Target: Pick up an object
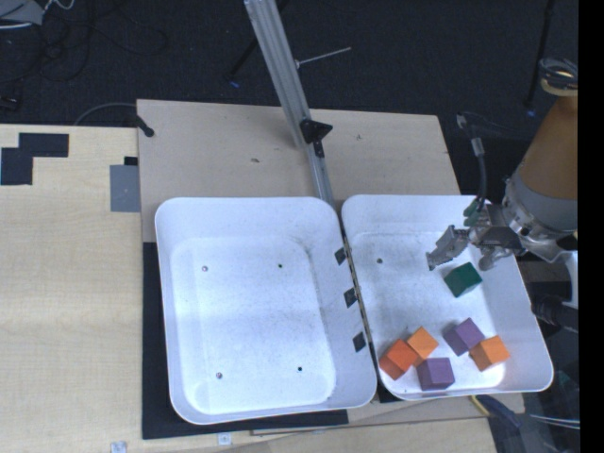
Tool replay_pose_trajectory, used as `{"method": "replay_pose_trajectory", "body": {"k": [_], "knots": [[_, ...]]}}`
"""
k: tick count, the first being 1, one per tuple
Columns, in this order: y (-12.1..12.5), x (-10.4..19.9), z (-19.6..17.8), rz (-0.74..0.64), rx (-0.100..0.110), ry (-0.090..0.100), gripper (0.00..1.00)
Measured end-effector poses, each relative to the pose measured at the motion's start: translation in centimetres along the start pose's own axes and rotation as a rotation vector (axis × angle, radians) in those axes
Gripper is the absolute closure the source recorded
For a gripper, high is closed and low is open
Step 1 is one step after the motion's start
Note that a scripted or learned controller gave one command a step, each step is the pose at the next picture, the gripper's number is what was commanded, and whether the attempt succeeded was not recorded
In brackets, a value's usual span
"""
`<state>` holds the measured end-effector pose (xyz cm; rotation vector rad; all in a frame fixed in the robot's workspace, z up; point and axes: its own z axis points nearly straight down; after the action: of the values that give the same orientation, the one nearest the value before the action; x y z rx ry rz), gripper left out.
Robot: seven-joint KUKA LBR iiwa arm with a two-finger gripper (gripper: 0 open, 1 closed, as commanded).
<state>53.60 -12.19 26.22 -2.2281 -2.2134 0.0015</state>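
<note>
My gripper [461,260] hangs over the right bin [396,243], near its right side, with its two fingers spread open. A dark green block [462,279] lies on the bin floor just below the fingertips, and I see no finger pressing on it. Toward the bin's near edge lie an orange block [400,358], a second orange block [422,341], a purple block [435,374], another purple block [463,335] and a third orange block [489,352].
The left bin [170,253] stands beside the right one, joined by black clips [350,296] along the shared rim. A slanted aluminium bar [283,74] rises behind the bins. The arm's orange band [555,149] stands at the right.
</note>
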Motion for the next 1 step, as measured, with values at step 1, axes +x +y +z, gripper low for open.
{"method": "replay_pose_trajectory", "body": {"k": [1], "knots": [[-3.57,-5.06,9.37,-0.002,0.010,0.001,0.00]]}}
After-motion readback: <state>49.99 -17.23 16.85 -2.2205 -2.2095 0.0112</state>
